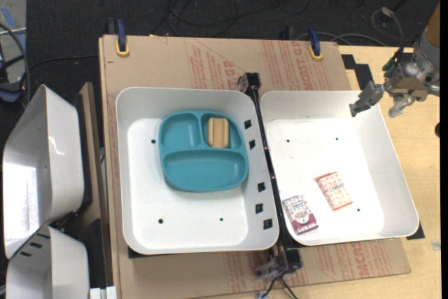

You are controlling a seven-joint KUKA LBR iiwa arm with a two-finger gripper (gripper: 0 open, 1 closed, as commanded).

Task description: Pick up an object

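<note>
My gripper point(379, 104) hangs over the far right rim of the right bin point(364, 150), open, with nothing between its fingers. Near the front of that bin two small flat packets lie close together. One is orange and white point(334, 190), the other purple and white point(299, 213), and both are well in front of the gripper. In the left bin point(140, 171) sits a teal divided plate point(203, 154). A tan block point(218, 132) rests in the plate's far right compartment.
The bins stand side by side on a cardboard-covered bench point(210, 63), joined by a black divider strip point(262, 150). Clamps point(122, 45) hold the board at the back. White containers point(38, 150) stand off the bench to the left. Cables cross the dark floor behind.
</note>
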